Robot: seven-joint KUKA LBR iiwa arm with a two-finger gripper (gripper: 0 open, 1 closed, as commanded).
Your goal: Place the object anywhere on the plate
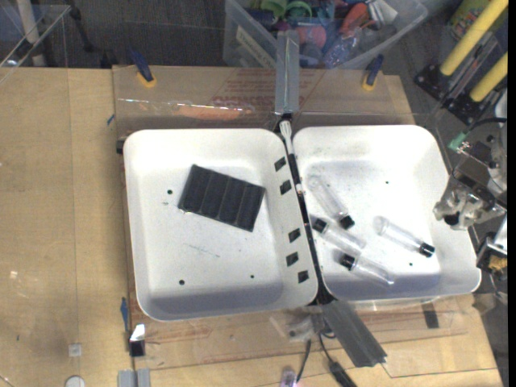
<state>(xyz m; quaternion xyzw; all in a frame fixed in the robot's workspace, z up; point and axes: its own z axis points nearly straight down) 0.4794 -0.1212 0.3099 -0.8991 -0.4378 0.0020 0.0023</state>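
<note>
Hovering at right edge of right bin (419,143), claw (458,210) sits partly cropped; grip state cannot be told. Clear tubes with black caps (343,216) lie scattered in right bin. Dark ribbed plate (222,197) lies flat in left bin (153,160). Advice: approach one tube across its narrow width, avoid neighbours, lift clear over centre divider (294,208).

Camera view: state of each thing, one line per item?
Dark plate: flat in the left bin, nothing on it.
Clear tubes with black caps: lying on their sides, loose in the right bin, not yet placed.
Gripper: at the right bin's right edge, apart from the tubes; finger state unclear.
Clear tote behind the bench: filled with colourful items.
</note>
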